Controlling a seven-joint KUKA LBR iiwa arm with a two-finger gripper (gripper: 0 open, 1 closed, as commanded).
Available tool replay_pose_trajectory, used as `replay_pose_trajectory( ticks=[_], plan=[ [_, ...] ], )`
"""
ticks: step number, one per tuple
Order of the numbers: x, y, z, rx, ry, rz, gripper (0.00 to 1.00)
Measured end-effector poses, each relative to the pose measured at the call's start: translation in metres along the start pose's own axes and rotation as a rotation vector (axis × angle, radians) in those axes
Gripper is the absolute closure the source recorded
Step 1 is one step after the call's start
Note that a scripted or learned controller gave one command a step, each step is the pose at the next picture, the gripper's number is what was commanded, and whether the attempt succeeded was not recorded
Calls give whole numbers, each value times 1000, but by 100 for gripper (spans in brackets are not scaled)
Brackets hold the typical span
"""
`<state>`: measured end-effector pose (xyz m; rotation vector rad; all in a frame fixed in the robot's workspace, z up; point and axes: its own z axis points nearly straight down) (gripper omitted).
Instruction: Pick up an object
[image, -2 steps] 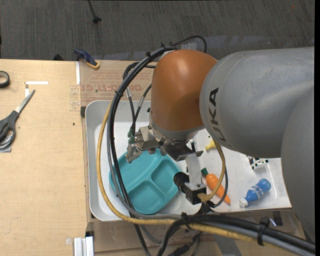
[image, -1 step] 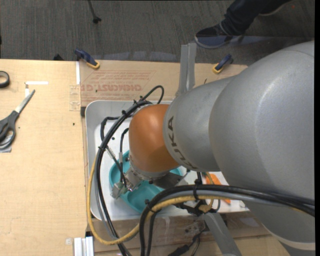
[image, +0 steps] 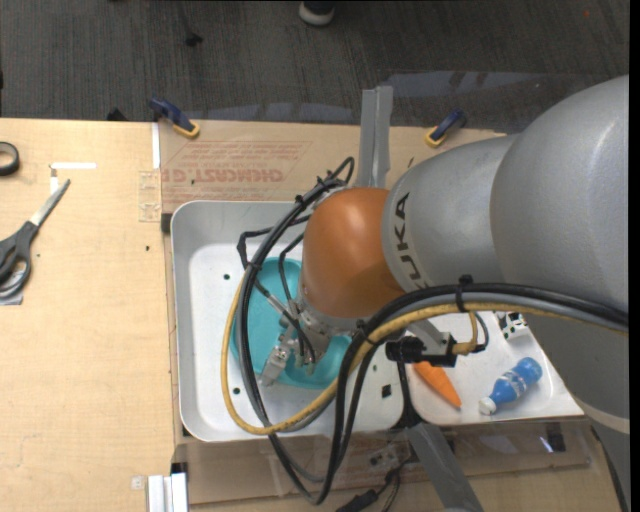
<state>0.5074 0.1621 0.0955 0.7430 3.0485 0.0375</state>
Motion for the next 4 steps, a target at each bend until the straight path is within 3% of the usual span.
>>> replay_pose_trajectory(
  ticks=[1, 2, 3, 4],
  plan=[
    [-63, -94, -99, 23, 0, -443, 0],
    [4, -57, -20, 25, 2, -339, 0],
    [-36, 53, 5, 24, -2, -203, 0],
    [-75, 37, -177, 23, -4, -210, 0]
  ],
)
